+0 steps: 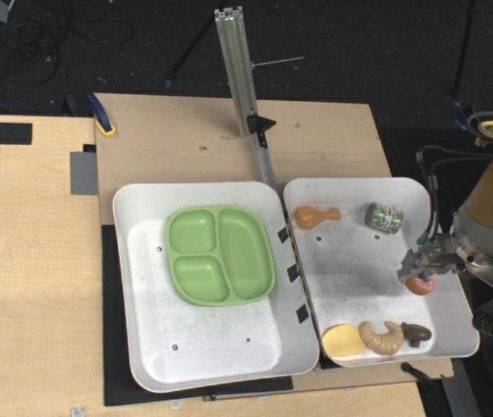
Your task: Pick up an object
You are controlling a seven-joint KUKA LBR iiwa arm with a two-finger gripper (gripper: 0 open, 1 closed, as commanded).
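Overall, no brand name, label text or other writing could be read on any item; the print on the small can was too small to make out.

The bench (pixel 316 137) carried two shallow white bins side by side. The left bin (pixel 142 320) held one item: a green plate (pixel 220 254) divided into three compartments, lying flat in the upper half of the bin. Nothing could be seen in its compartments.

The right bin (pixel 351 259) held six smaller items. A yellow rounded object (pixel 344 341) lay at the near edge, touching a tan curved object (pixel 383 337) on its right. A dark brown object (pixel 417 333) lay just beside the tan one, toward the right wall. An orange drumstick-shaped toy (pixel 315 216) lay near the far left corner. A green and white can (pixel 384 217) lay on its side near the far wall, well apart from the toy. A small red object (pixel 422 285) lay near the right wall.

The arm (pixel 488 220) reached in from the right, with its gripper (pixel 420 268) low over the right side of the right bin. The red object sat directly below the gripper, touching or nearly touching it. Whether the jaws were apart, together or clamped on the red object could not be told, since the gripper body hid them.
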